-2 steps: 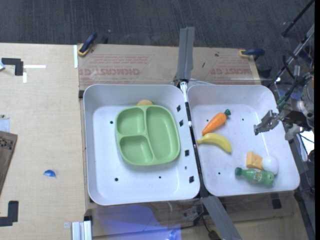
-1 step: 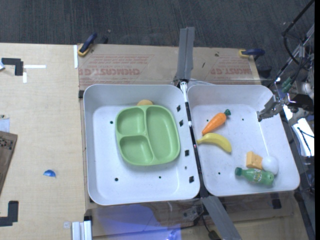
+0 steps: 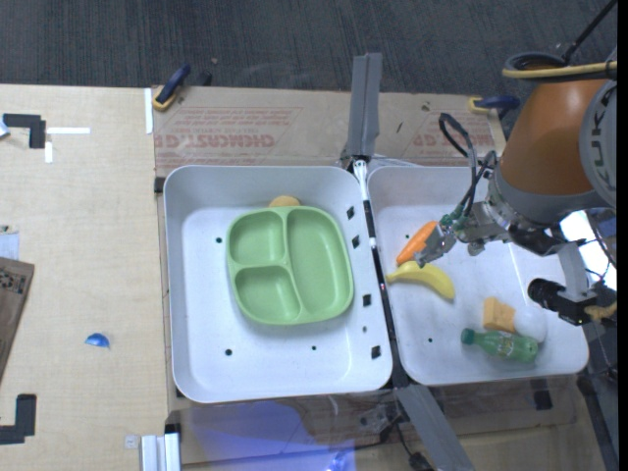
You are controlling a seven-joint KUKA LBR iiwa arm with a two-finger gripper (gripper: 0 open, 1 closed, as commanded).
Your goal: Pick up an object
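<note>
Wooden bench (image 3: 78, 263) under two white bins: left bin (image 3: 186, 292) with a green tray (image 3: 290, 263), right bin (image 3: 559, 356) with carrot (image 3: 414, 242), banana (image 3: 427, 278), yellow block (image 3: 498, 314), green bottle (image 3: 502, 344). Gripper (image 3: 435, 247) at the carrot's lower end, just above the banana; grip on it impossible to tell. Best to centre on the carrot's middle, close squarely, lift straight up clear of the banana
</note>
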